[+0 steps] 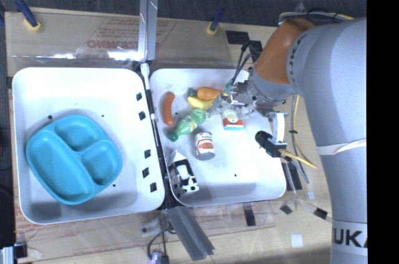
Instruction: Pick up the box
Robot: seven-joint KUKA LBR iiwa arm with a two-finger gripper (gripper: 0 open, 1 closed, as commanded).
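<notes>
The small red-and-white cardboard box (234,123) lies in the right white bin (249,185), just under the two-finger gripper (232,105), whose opening I cannot tell. I think a grasp can slip or close on a neighbour, because the yellow plastic banana (197,102) and orange toy fruit (208,93) are just beside. The green plastic bottle (185,127) and red-labelled can (204,145) stand near. The blue compartment tray (72,158) is well apart.
</notes>
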